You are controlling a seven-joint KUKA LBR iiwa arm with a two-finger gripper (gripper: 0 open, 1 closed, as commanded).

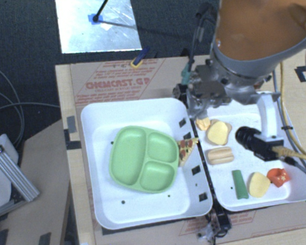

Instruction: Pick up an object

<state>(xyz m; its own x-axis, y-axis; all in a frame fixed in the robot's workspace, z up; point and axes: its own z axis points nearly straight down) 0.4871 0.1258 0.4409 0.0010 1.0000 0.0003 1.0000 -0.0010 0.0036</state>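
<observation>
Objs in right bin [291,194]: yellow pieces [217,132], tan roll [219,154], green stick [239,184], yellow chunk [258,185], red bit [278,176]. Pizza slice toy [186,148] sits on left bin's [104,206] right edge, touching green divided plate [144,158]. Gripper [203,106] hangs over right bin's far-left corner, near yellow pieces; cannot tell its state.

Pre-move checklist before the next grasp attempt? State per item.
1. Gripper above the right bin, at its far-left corner: ok.
2. Object between fingers: cannot tell.
3. Targets in the right bin, bread roll, green stick, red piece: ok.
4. Targets apart from one another: ok.
5. Pizza slice straddles the green plate rim by the divider: not ok.
6. Yellow cable crossing the right bin: not ok.
</observation>
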